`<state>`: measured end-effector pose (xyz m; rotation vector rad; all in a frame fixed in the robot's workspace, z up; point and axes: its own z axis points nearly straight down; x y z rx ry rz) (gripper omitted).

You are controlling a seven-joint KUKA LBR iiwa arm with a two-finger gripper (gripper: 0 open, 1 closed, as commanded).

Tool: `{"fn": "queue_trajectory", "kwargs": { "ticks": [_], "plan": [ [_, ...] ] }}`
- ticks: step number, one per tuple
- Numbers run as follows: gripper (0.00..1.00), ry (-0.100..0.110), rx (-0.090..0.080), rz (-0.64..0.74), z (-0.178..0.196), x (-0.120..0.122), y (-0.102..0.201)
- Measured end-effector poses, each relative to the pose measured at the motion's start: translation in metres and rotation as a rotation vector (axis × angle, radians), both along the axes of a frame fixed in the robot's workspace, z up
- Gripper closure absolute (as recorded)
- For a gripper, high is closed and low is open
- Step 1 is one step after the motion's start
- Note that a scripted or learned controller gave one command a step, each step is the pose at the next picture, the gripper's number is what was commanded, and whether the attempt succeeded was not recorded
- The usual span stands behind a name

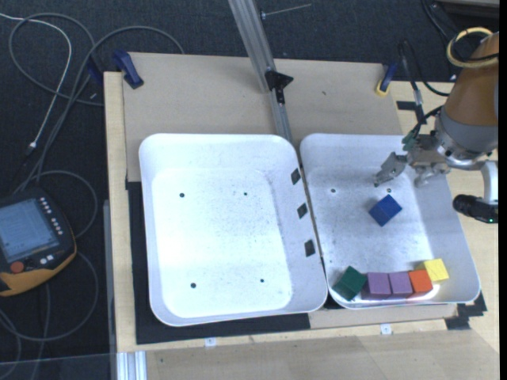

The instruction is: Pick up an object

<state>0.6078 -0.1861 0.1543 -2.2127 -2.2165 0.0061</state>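
Fingers (394,167) spread wide, nothing between them; gripper (409,169) poised over the upper middle of the right bin (348,157). Left bin (214,228) alongside, separated by a narrow gap. Blue cube (385,210) lying loose on the right bin floor, just below and slightly left of the fingertips, near but apart, turned corner-on, no long axis to speak of. Short drop toward the near edge judged sufficient to straddle it. Row of small blocks along the near wall: green block (349,281), purple block (380,283), orange block (419,280), yellow block (436,270), well apart from the gripper.
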Motion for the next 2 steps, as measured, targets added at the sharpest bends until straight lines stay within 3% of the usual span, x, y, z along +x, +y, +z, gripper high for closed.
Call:
{"fn": "queue_trajectory", "kwargs": {
  "ticks": [1, 2],
  "plan": [
    [0.0, 0.0, 0.001, -0.001, -0.059, -0.033, 0.029],
    [1.0, -0.011, -0.003, -0.001, -0.044, -0.029, 0.028]
  ]
}}
